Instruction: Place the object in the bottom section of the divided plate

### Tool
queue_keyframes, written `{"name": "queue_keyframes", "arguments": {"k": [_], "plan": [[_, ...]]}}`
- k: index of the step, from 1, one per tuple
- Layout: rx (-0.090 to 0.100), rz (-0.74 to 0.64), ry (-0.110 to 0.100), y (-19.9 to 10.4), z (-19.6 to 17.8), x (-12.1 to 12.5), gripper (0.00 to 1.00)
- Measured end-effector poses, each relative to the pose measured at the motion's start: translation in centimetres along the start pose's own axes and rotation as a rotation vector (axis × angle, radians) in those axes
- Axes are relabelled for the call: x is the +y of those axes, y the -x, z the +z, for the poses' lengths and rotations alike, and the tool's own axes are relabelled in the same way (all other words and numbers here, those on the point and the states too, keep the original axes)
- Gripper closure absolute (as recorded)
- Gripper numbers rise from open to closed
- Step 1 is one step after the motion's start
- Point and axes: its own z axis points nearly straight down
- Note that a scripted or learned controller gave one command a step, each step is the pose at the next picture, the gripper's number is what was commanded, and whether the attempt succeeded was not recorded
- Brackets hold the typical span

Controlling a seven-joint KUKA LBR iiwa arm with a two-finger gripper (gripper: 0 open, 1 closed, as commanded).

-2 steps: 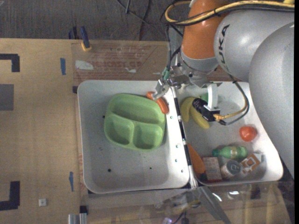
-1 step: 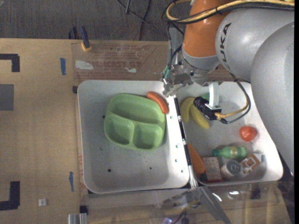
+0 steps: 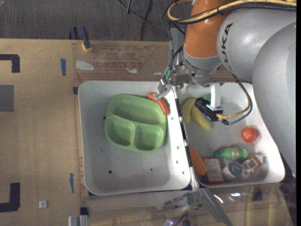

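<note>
gripper (image 3: 162, 89) over green divided plate (image 3: 136, 122) rim | orange object (image 3: 161, 103) at its tip, grip cannot be told | plate sections bare, placing still to do

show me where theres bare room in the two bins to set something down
Left bin: bare floor below and left of the green divided plate. Right bin: a bare patch between the banana and the tomato; its lower end is crowded with a bottle, a carrot and packets.
</note>
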Motion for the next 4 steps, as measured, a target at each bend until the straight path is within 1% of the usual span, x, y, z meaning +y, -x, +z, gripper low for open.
{"name": "queue_keyframes", "arguments": {"k": [1, 2, 4], "plan": [[0.0, 0.325, 0.002, -0.1, -1.7, 0.5, 0.0], [0.001, 0.247, -0.002, -0.8, -5.2, -4.1, 0.0], [0.001, 0.247, -0.002, -0.8, -5.2, -4.1, 0.0]]}}
